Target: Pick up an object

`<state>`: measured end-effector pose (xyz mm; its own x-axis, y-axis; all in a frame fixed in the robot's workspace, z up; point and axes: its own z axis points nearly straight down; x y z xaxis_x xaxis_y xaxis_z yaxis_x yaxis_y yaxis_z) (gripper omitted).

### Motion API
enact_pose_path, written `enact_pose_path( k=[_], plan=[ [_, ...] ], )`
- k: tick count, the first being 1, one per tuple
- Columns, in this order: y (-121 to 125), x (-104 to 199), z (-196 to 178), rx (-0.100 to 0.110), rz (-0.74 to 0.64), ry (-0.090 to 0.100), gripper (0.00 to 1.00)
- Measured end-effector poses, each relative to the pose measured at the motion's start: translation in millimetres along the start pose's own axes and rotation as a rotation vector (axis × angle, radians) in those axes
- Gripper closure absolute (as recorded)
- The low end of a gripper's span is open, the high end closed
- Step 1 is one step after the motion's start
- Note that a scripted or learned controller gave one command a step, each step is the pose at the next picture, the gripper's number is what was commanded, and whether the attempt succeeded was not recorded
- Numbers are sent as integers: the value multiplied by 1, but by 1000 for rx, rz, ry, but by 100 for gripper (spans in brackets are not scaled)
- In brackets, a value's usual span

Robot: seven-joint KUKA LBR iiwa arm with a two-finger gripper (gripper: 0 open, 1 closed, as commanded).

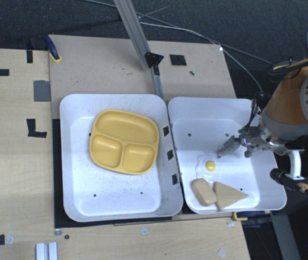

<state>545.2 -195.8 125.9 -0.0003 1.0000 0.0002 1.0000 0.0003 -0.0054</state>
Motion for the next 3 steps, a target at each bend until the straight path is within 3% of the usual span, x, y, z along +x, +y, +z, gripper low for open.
enact_pose_path(
  k=[1,2,3],
  plan=[
    [2,-1,39,-8,1,-2,0],
    [4,-1,26,-16,0,-4,100],
    [8,7,-20,-8,-2,-1,100]
  ],
)
